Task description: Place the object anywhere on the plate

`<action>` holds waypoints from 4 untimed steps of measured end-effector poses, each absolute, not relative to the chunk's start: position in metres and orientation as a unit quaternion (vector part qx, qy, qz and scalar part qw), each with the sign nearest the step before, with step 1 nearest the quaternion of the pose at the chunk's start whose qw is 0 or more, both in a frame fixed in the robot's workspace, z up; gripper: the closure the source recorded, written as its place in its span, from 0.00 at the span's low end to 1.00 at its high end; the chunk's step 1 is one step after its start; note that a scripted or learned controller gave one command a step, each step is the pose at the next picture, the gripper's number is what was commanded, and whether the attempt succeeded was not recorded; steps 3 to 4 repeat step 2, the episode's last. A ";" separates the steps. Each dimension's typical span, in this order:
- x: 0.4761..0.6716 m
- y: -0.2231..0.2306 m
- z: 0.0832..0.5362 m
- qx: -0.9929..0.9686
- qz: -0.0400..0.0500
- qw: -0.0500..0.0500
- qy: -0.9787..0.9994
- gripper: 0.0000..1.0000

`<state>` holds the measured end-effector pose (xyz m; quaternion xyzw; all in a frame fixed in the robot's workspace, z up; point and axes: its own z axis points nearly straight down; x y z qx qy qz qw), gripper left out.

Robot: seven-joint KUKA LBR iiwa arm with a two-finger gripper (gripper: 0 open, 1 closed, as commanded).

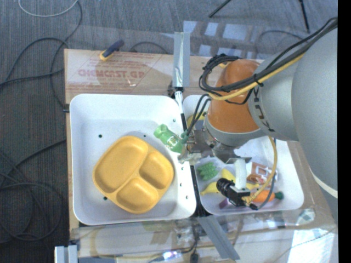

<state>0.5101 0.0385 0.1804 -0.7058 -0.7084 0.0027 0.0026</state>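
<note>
Locate the green object [169, 137] in the left bin [82, 147], close to that bin's right wall and above the upper right corner of the yellow plate [118, 163]. Note that it is translucent and elongated, and that its long axis runs from upper left to lower right, so its lower right end points at the gripper [185, 148]. The gripper sits over the divide between the two bins, immediately to the right of the object and touching it or nearly so. From this view you cannot tell whether the gripper is released or is grasping the object, because the wrist covers the contact area; treat the grasp as unconfirmed. The plate is near the object, down and to the left, away from the arm, with its three compartments bare. Judge the coming move on this relation: the object must travel from the gripper's position down and left, a short way, to pass over the plate's rim. The right bin [290, 182] holds a green piece [207, 171], a yellow piece [211, 188] and other small items; disregard them.
</note>
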 end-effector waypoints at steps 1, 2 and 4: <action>0.514 0.099 0.180 -0.691 0.003 0.002 -0.723 1.00; 0.514 0.098 0.180 -0.691 0.003 0.002 -0.723 0.00; 0.514 0.098 0.180 -0.691 0.003 0.002 -0.723 0.00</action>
